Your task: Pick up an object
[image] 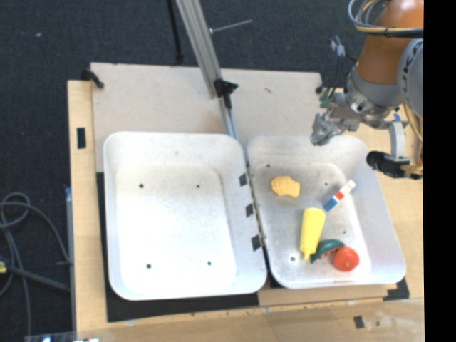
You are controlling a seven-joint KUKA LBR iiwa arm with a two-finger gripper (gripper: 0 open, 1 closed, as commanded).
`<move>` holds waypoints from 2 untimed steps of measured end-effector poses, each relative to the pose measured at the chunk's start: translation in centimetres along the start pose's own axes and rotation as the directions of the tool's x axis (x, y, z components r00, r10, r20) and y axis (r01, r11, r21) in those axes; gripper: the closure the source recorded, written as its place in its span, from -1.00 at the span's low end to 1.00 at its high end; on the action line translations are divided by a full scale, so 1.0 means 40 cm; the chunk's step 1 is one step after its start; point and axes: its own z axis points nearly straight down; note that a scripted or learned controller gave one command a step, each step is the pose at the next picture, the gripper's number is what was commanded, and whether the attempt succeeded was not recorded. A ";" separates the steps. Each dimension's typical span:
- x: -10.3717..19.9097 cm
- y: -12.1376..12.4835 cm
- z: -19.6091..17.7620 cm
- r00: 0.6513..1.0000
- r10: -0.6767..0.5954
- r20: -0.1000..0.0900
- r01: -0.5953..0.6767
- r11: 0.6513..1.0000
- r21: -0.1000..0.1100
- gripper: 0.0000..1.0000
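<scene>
Corn [311,232] lies near right bin's [377,198] front edge; we cannot tell claw [322,132] state; crowding tomato [345,259] risks slip.

Two bins sit side by side on the bench [164,98]. In the right bin [377,219], a bun-shaped piece [285,187] lies at ten o'clock, a small tube [340,196] at two, a bottle [311,231] at centre, and a tomato [345,259] at five. The left bin [174,216] lies at nine o'clock of it.
</scene>
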 end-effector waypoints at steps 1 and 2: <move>-0.003 0.003 -0.044 1.000 0.000 -0.001 0.000 1.000 0.005 1.00; 0.119 -0.025 -0.049 1.000 -0.003 -0.002 0.003 1.000 0.007 1.00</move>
